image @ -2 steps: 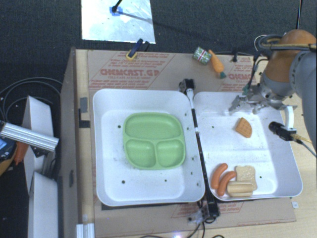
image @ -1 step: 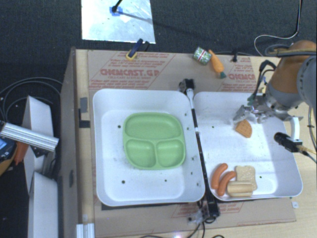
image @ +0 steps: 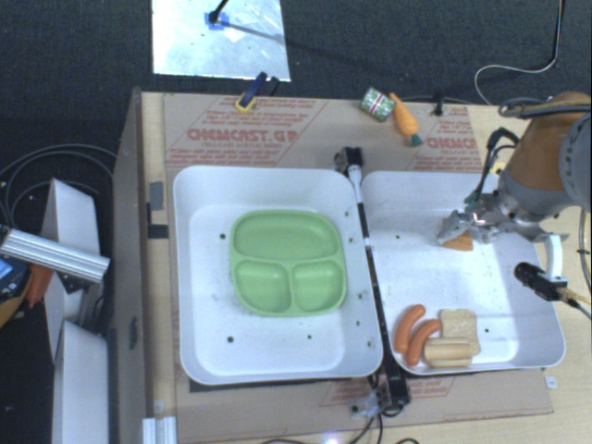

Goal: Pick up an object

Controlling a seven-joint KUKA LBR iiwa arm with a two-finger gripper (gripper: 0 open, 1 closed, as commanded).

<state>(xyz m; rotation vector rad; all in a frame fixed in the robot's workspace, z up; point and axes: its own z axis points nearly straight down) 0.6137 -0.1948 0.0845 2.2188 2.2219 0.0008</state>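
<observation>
item: pick attempt, right bin.

gripper [image: 460, 226]: low in the right bin [image: 518, 357], far half, reaching in from the right. whether it is parted or closed cannot be told from this angle.

orange piece [image: 458, 242]: small, lying on the bin floor touching or just under the gripper tip; not visibly clasped, so no hold can be claimed.

other stock, right bin, near edge: two sausages [image: 415, 332], a bread slice [image: 459, 326], a roll [image: 446, 351], clustered together, well apart from the gripper.

left bin [image: 199, 248]: green divided tray [image: 288, 262] in the middle.

progress, as judged: approach made, tool down at a candidate object; secure grasp and lift both outstanding. nothing is raised off the floor.
</observation>
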